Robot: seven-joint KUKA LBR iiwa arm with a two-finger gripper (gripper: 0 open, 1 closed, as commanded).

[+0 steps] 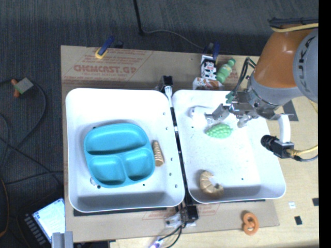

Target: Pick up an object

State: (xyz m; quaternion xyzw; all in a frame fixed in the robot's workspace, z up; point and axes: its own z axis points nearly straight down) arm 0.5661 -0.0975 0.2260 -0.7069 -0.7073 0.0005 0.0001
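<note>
The grey arm (289, 61) reaches in from the right, its orange band above the wrist; the gripper (228, 119) points down-left, two fingers (213, 115) spread apart.

text: "CHEMCAST GP" in red print, seen upside down | on: brown cardboard sheet (129, 66) covering the tabletop | place: upper left of the frame, just above the left bin (72, 138) | other: small printed carton (208, 68) at upper centre, markings too small to read
</note>
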